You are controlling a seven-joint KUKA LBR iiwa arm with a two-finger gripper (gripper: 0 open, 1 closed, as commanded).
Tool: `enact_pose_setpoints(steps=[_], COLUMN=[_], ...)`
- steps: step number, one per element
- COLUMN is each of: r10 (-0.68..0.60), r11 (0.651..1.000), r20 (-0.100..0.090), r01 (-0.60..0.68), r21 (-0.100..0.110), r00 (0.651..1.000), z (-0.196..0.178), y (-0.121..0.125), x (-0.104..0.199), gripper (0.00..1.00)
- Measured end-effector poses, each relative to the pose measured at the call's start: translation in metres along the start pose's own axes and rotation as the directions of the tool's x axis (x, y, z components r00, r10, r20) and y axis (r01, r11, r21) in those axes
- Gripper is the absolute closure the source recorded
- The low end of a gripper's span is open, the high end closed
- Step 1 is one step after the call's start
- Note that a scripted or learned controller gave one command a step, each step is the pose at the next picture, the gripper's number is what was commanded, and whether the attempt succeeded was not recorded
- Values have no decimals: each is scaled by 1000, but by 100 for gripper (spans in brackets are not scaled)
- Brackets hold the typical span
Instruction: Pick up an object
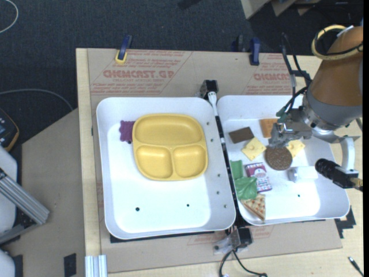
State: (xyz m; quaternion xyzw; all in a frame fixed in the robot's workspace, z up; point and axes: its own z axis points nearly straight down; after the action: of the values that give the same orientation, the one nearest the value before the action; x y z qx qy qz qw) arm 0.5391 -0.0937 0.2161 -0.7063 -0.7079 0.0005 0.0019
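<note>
Brown disc, round and flat, lies in the right bin, directly beneath the gripper and seemingly touching its tips. Whether the fingers are spread or closed cannot be told; the wrist hides them, so no grip is claimed.

Nearby items, placed from the fingers:
- Yellow piece: just left, close beside the disc.
- Second yellow piece: just right, partly under the wrist.
- Brown square: further left, toward the bin's inner wall.
- Orange piece: just above and left.
- Purple packet: below and left, next to the disc's lower edge.
- Green leaf and sandwich wedge: further below, left.
- Yellow tray and purple item: far left, in the left bin.

Risks, judged:
- Disc is thin and low; fingers may close over it and skate off, coming up with nothing.
- Crowding on both sides; a fingertip may land on a yellow piece, blocking closure or nudging it.
- Two items may be pinched together and one dropped on lifting.
- Too deep a descent presses the tips against the bin floor.
</note>
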Motion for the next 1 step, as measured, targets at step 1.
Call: enact_pose_setpoints(steps=[1], r10=[1], r11=[1000], r20=[0], r01=[-1], r21=[0], r00=[1000], z=[-4], y=[-28], x=[51], gripper=[100])
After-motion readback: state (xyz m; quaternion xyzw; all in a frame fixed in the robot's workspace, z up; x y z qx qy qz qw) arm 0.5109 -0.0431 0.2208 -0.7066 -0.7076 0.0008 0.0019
